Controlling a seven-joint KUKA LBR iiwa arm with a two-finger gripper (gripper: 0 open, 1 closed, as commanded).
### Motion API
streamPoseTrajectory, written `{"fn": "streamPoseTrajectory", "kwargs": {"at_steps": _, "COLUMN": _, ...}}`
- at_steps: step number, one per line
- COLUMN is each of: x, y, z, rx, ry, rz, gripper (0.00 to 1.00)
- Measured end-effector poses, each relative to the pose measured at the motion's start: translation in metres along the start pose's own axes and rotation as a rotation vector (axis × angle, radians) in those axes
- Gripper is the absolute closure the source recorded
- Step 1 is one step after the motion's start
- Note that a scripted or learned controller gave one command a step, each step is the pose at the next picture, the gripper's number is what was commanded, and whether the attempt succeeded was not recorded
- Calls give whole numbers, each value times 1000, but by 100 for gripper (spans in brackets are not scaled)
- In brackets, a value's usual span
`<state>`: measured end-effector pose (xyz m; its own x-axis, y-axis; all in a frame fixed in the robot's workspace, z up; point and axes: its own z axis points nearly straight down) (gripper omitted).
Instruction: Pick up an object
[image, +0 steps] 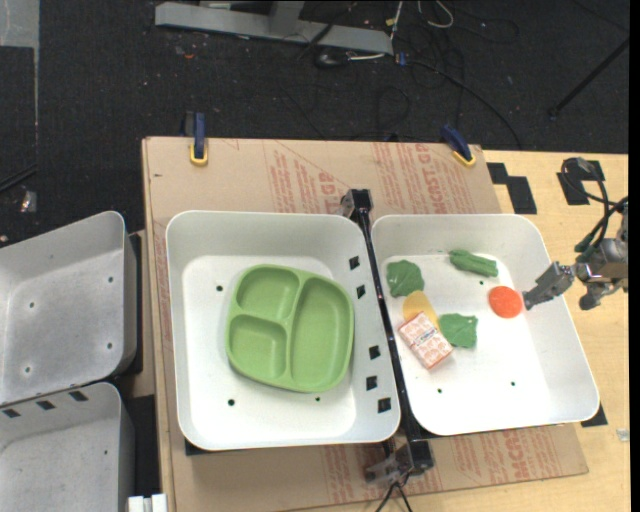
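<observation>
Nearest the lens, cardboard sheet under two white bins on the bench; left bin carrying a green divided tray, flat and well apart from anything worth grasping; right bin carrying the candidates, clustered toward its upper left: a green leaf-like piece, a longer green piece near the far wall, a yellow piece touching a red-and-white packet, another green piece just beside that packet, and an orange ball off to the right. Tool hung at the right bin's right rim, just beside the orange ball, one dark finger pointing toward it; impossible to tell whether apart or together, and nothing seen between them; nothing lifted yet. Judged risks from there: round ball likely to roll off at a glancing touch and skid along the smooth floor; a descent too close to the rim likely to strike the wall rather than the ball; packet and yellow piece, lying in contact, likely to come up as a pair or shove one another aside; flat green pieces likely too low for a sure pinch, leaving a closure on air.
</observation>
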<state>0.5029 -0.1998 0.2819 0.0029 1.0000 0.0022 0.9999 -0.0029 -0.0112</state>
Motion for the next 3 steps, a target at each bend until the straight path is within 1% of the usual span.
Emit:
{"fn": "streamPoseTrajectory", "kwargs": {"at_steps": 1, "x": 1, "y": 2, "z": -6, "rx": -11, "ry": -3, "rz": -4, "gripper": 0}}
{"fn": "streamPoseTrajectory", "kwargs": {"at_steps": 2, "x": 3, "y": -3, "z": 39, "rx": -8, "ry": -1, "rz": -2, "gripper": 0}}
{"fn": "streamPoseTrajectory", "kwargs": {"at_steps": 3, "x": 2, "y": -1, "z": 82, "rx": -7, "ry": -1, "rz": -1, "gripper": 0}}
